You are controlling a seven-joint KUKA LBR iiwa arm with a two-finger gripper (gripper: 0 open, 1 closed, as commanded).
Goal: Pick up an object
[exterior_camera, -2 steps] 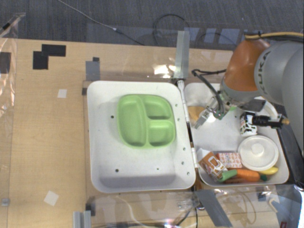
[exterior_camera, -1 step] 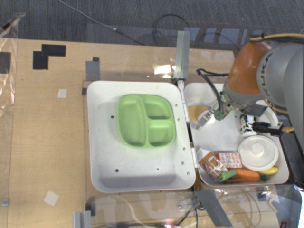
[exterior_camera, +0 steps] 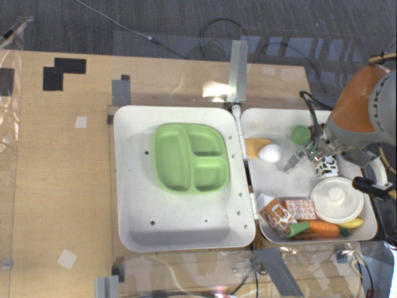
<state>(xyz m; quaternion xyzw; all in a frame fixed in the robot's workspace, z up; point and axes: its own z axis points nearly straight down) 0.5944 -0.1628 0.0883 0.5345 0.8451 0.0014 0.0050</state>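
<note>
**Gripper over the right bin's clutter**

A carrot lies flat at the front of the right bin, long axis running left to right, green end pointing left. Beside it sit a snack box and a white bowl. The gripper hovers above, near a green ball; finger state cannot be told. A green divided plate fills the left bin.

The arm perhaps hides part of the black-and-white cup.

The grey arm with its orange band slants in behind the tool, which points down-left.
</note>
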